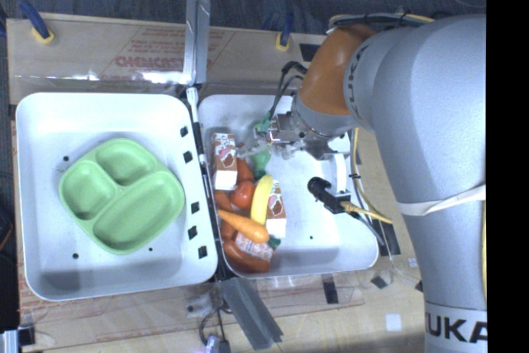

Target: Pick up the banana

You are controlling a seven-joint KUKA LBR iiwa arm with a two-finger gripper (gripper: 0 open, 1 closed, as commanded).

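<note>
One metal gripper [277,132], fingers indistinct so I cannot tell their state, hovers above the right bin [351,248]. Just below lies the smooth, curved yellow banana [261,199], among glossy tomato [242,194], tapered carrot [243,225] and printed packets [224,161]. Left bin [50,260] holds a matte green divided plate [121,194].

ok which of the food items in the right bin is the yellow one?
The banana, standing upright mid-pile; the carrot below it is orange and the tomato beside it red.

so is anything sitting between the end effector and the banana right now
Nothing visible does. The end effector sits over the right bin, just above the banana. The banana lies on top of the food pile, with a tomato on its left, a carrot below it and a packet on its right crowding it.
</note>
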